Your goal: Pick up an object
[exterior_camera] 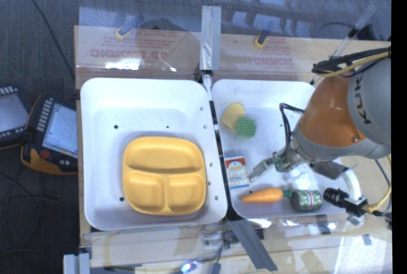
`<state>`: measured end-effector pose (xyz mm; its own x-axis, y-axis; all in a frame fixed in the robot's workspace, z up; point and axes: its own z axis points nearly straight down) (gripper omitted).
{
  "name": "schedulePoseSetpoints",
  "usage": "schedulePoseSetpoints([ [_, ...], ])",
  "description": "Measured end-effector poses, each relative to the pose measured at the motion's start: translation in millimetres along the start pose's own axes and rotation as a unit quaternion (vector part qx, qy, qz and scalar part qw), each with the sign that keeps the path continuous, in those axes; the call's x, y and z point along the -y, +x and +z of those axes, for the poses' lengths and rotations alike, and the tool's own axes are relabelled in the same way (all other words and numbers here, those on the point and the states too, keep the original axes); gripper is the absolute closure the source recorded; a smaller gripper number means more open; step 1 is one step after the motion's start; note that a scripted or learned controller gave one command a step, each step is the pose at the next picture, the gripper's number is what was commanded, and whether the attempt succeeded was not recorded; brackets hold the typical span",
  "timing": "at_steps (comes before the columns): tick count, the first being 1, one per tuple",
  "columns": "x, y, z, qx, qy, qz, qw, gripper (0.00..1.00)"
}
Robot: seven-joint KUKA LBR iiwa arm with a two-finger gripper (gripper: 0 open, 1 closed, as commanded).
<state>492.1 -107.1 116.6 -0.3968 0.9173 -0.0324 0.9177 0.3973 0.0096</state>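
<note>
The right bin (267, 89) holds several small objects. A yellow piece (233, 114) lies at its far left, touching a green bumpy ball (247, 127). A small red-and-white carton (236, 171) sits by the left wall. An orange carrot (262, 195) lies along the near side, and beside it on the right is a green can (306, 199) on its side. My gripper (275, 163) hangs low in the middle of this bin, just above the carrot and right of the carton. A white object (299, 173) lies partly under the wrist.
The left bin (102, 107) bears a yellow divided plate (165, 173). The grey arm with its orange band (331, 120) covers the right bin's right side. Cables run along the bench's right edge. A handheld pendant (51, 136) lies on the floor to the left.
</note>
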Motion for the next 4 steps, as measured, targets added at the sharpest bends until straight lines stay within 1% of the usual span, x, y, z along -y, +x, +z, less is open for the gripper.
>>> schedulePoseSetpoints([
  [1,-100.2,-51.7,1.9,-0.014,0.006,0.063,0.9979,0.00],
  [2,-124.5,-64.0,29.7,-0.012,0.003,0.069,0.9976,0.00],
  [3,-126.5,-63.7,18.8,-0.010,0.002,0.067,0.9977,1.00],
  [4,-172.3,-50.4,-64.7,-0.014,0.006,0.048,0.9987,1.00],
])
